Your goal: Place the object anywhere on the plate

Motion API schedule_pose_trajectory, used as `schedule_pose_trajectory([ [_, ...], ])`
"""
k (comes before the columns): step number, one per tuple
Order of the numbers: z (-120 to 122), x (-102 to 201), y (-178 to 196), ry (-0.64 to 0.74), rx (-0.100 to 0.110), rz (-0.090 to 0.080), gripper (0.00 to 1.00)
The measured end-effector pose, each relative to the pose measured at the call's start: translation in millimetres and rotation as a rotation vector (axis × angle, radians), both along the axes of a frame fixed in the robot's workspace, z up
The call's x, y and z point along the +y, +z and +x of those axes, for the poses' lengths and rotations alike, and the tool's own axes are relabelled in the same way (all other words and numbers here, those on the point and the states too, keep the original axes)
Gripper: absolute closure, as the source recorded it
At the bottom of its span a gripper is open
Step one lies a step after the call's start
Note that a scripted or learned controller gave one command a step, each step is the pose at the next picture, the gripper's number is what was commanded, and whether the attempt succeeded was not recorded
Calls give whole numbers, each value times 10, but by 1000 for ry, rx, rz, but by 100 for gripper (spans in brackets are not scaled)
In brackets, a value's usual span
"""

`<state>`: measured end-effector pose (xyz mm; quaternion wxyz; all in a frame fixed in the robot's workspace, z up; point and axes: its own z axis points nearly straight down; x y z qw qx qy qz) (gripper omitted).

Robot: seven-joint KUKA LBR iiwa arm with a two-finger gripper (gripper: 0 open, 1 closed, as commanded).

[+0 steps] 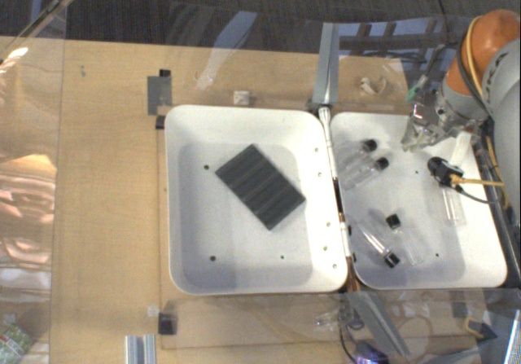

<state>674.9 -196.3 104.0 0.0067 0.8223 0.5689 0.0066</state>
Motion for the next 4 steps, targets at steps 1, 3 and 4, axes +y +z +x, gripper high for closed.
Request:
schedule_pose_trajectory([
  [1,13,9,115,5,-3,-1,100],
  [3,-19,-28,-118,13,4,2,100],
  [4,-4,-23,2,16,-1,1,100],
])
